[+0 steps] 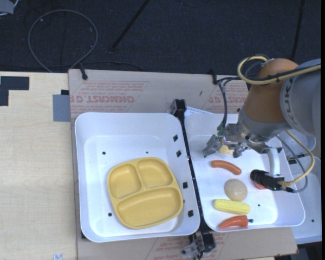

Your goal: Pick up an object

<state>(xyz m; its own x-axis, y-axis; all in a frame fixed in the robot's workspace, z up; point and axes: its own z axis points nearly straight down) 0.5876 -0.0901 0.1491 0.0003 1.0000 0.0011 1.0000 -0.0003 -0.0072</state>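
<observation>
Dark carpet [151, 26] looped with cables [62, 37] lies behind the pale wooden bench [27, 167], seen from above at a slant. At the bench's 9 o'clock side are dark tape patches [8, 88]. A printed cardboard sheet [130, 93] lies under both bins.

The left bin [92, 140] holds a yellow three-part plate [145, 192], lying flat toward the bin's 5 o'clock corner. A black rail [185, 156] marks the line where the two bins meet.

In the right bin [284, 210], four toy foods lie in a loose column, none touching:
- An orange-red sausage [226, 167] is nearest the top.
- A round beige piece [235, 189] sits at its 5 o'clock.
- A yellow corn cob [231, 206] lies at 6 o'clock from the round piece.
- A second orange-red piece [234, 221] lies by the bin's 6 o'clock wall.

The gripper [225, 148] hangs at 12 o'clock from the sausage, just above it. Its two grey fingers are spread apart and none of the four foods is between them. A small pale-yellow bit shows against the gripper's body, too small to identify.

The grey arm [300, 104], with its orange band [268, 99], comes in from 3 o'clock.
</observation>
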